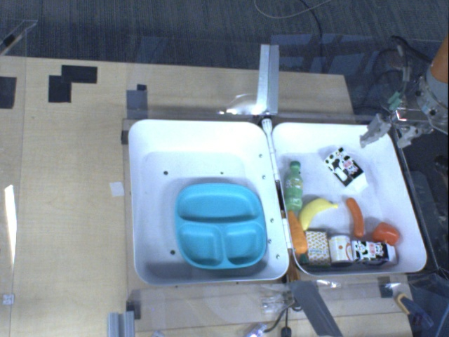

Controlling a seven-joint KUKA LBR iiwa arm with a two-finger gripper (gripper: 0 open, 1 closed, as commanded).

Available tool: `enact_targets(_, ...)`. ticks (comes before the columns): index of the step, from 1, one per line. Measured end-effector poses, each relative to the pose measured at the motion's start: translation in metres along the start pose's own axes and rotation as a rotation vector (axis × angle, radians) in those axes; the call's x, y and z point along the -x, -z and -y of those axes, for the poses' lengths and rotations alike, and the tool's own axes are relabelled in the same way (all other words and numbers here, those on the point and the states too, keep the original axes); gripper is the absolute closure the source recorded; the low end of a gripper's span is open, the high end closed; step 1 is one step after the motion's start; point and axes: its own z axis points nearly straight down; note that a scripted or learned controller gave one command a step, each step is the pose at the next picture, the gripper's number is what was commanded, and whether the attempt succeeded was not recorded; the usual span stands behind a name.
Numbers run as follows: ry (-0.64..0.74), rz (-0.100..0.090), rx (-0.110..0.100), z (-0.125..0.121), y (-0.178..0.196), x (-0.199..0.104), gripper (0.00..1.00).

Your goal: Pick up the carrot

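Front row, right bin: checkered carton (317,247), small can (339,248) and black-and-white bottle (370,252) lie in a line against the near wall, about 6 o'clock in that bin.
Carrot: carrot (298,234), orange, lying lengthwise along the divider at 7 o'clock in the right bin (393,161), touching or nearly touching the checkered carton and the banana.
Banana: banana (317,210), just beside the carrot's far end, toward 1 o'clock of it.
Green bottle: green bottle (294,185), beyond the carrot along the same wall.
Red items: sausage-like piece (356,216) and tomato-like piece (386,233), at 4 o'clock in the bin.
Left bin: left bin (158,146) holds a blue divided tray (221,225).
Cow-print carton: cow-print carton (343,166), at 12 o'clock in the right bin, open floor around it.
Gripper: gripper (383,125), over the far right corner at 1 o'clock, well apart from the carrot; whether its jaws are apart or together I cannot tell.
Step in hand: likely the approach, nothing held.
Advice: cross to 7 o'clock, descend with the jaws straddling the carrot's width.
Clearance: tight at the divider wall and beside the neighbours; freest room is mid-bin.
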Motion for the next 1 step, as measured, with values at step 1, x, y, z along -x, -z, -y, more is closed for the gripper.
enact_targets(1,0.07,-0.001,-0.001,0.0175,-0.1382,-0.0117,0.0)
